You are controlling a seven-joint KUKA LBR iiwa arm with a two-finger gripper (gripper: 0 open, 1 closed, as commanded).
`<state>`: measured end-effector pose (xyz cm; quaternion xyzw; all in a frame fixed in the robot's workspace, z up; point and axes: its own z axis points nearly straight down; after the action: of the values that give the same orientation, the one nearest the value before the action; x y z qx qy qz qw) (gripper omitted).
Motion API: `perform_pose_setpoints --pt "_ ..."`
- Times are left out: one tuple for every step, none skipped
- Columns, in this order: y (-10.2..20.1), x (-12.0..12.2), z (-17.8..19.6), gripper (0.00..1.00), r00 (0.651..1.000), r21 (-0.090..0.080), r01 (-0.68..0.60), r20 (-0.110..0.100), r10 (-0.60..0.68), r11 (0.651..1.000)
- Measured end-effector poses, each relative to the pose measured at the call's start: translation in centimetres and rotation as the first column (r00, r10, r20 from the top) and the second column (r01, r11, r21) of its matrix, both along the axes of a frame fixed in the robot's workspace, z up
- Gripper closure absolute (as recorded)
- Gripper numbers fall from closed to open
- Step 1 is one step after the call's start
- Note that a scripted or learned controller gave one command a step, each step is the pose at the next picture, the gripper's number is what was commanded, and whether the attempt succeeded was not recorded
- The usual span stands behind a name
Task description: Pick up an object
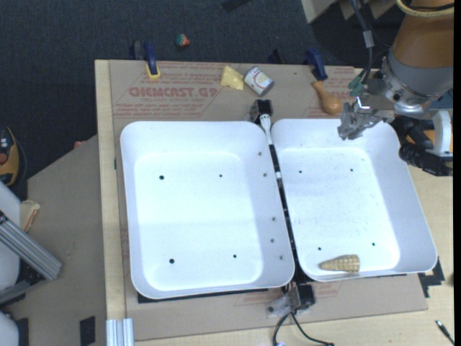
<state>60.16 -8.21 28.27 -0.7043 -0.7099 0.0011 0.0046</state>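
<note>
Though indistinct, tan cone in right bin.

yellow wedge, small box, blue clamp, dark carpet

Dark carpet (speckled blue-grey) surrounds the brown board-topped bench.
</note>
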Motion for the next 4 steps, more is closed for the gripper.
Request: perform_pose_setpoints --pt "3.1 1.4 12.2 1.00 1.000 -0.006 0.003 0.025 -0.002 1.000" --pt "2.2 -3.2 2.8 1.00 1.000 -0.004 0.011 -0.004 -0.011 1.000" --pt "7.5 1.3 12.0 1.00 1.000 -0.005 0.002 0.022 -0.002 1.000" --pt "17.4 1.1 5.5 1.00 1.000 -0.002 -0.003 -0.001 0.003 1.000"
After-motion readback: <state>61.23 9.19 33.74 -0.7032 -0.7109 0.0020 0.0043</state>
